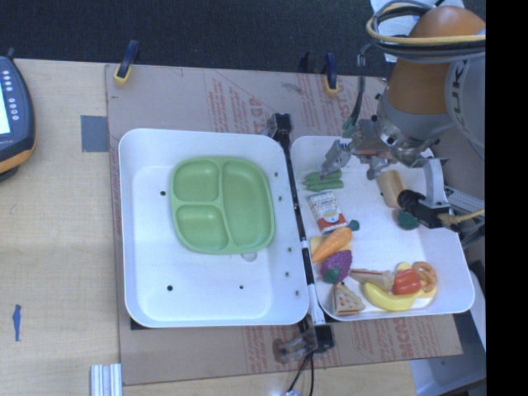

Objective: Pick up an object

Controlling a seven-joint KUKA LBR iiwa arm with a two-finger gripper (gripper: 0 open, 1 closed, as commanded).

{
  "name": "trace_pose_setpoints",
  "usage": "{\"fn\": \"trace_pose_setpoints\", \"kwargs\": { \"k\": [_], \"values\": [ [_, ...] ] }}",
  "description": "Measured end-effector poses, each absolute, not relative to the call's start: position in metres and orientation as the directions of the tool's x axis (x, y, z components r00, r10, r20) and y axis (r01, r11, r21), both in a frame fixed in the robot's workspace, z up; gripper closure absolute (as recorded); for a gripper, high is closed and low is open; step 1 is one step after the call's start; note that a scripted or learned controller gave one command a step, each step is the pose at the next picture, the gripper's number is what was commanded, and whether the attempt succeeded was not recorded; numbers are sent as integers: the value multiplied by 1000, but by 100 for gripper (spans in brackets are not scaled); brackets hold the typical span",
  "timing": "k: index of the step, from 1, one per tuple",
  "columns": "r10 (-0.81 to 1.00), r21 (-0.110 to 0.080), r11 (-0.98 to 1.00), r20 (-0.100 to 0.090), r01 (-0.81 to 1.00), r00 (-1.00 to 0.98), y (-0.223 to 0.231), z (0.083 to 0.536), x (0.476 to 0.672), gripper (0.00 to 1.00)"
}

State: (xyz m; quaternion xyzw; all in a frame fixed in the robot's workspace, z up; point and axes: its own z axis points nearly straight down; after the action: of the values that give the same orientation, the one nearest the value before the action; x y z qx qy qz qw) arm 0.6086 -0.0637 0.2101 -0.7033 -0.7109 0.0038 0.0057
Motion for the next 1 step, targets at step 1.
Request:
{"fn": "trace_pose_setpoints", "kwargs": {
  "k": [1],
  "values": [
    [1000, 1, 3, -1, 1000, -3, -106, 88, 658, 0]
  ]
}}
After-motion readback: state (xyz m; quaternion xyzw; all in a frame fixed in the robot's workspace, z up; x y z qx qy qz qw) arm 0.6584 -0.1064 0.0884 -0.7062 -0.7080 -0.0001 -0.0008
